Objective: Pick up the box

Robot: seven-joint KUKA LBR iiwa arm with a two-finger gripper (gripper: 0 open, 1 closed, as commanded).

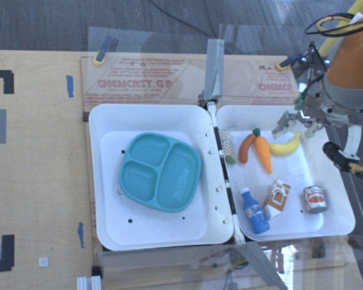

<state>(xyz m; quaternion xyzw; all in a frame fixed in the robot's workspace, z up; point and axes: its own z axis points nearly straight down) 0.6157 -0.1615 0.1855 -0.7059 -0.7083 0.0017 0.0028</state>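
Note:
The box [278,196] is a small orange and white carton lying tilted in the front part of the right bin [336,222]. It rests between a blue bottle [254,211] and a small can [314,199]. My gripper [297,124] hangs over the bin's back right area, just above a yellow banana [285,145]. Its fingers stand apart with nothing between them. The box is well in front of the gripper, untouched.
An orange carrot [263,151] and a reddish sausage-shaped toy [247,148] lie left of the banana. A small patterned packet [227,144] sits by the divider. The left bin [103,132] holds a teal divided plate [161,171].

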